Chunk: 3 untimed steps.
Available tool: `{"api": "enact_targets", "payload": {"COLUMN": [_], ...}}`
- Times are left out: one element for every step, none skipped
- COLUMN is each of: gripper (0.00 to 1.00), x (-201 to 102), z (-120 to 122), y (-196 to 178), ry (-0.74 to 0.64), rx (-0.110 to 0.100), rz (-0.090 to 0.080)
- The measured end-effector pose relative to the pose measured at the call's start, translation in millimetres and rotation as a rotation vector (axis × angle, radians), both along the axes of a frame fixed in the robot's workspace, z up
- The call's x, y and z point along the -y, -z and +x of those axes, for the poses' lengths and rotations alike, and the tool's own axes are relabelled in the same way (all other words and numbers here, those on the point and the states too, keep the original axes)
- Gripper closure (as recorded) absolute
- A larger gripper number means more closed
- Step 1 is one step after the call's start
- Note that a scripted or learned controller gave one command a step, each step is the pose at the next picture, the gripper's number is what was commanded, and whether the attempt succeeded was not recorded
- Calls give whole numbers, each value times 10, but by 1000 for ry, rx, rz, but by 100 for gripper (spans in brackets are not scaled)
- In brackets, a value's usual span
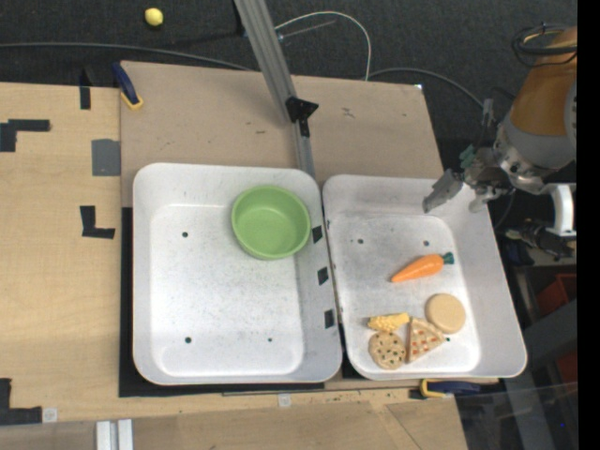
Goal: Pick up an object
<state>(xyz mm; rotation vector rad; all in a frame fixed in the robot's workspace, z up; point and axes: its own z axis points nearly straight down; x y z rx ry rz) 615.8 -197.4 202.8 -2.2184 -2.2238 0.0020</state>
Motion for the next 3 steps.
{"api": "enact_targets", "payload": {"gripper": [0,0,0], "x": [0,-27,-37], "z": [0,-14,-14], "y": [0,650,1157], "ry": [0,1,0], "rx": [0,-7,0], "rz": [0,2,-1]}}
